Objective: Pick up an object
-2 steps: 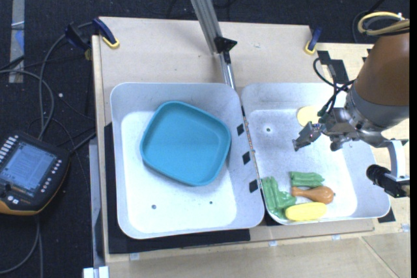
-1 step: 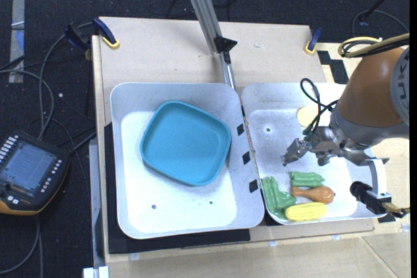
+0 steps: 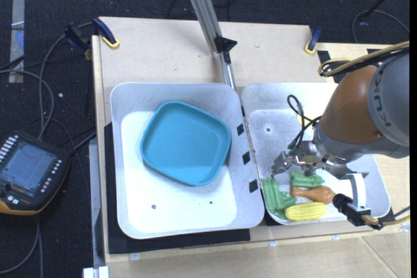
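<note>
Fingers point(image 3: 291, 165) hovering low in the right bin point(image 3: 273, 111), spread or pinched impossible to tell. Sitting just beside them, unlifted: green toy point(image 3: 279, 198), brown drumstick point(image 3: 313, 193), yellow corn point(image 3: 306, 211). Blue plate point(image 3: 186, 142) lying in the left bin point(image 3: 130, 205). Grasp and lift apparently remaining.

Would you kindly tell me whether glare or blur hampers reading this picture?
Camera view: even lighting, mild glare on the right bin's floor; the blue plate is sharp with a soft shadow; the toy food near the pincer looks slightly soft.
</note>
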You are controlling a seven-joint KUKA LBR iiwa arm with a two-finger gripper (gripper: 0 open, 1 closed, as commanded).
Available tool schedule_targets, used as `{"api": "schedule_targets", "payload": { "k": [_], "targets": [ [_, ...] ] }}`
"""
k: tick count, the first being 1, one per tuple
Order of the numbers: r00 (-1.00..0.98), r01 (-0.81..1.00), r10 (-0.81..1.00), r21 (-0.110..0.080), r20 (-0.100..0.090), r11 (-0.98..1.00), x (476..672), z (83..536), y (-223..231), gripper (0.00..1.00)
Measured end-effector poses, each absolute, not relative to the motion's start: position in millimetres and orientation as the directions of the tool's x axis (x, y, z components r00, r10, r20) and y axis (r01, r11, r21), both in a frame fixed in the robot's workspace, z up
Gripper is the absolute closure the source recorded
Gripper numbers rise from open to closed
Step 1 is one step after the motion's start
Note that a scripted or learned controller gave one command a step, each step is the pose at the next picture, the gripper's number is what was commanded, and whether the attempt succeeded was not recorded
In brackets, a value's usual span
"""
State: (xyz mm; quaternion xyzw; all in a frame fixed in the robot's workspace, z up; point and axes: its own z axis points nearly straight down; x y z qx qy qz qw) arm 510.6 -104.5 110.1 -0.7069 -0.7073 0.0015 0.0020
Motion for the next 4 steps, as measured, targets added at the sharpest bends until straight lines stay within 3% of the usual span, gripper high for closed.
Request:
{"api": "schedule_targets", "payload": {
  "k": [1, 2, 4],
  "targets": [
    [0.001, 1.0, 1.0, 0.005, -0.002, -0.001, 512.1, 97, -106, 0.0],
    [0.001, 1.0, 1.0, 0.006, -0.002, -0.001, 512.3, 108, -106, 1.0],
    [-0.001, 1.0, 1.0, 0.004, 0.0, 0.001, 512.8, 210, -102, 1.0]
  ]
}}
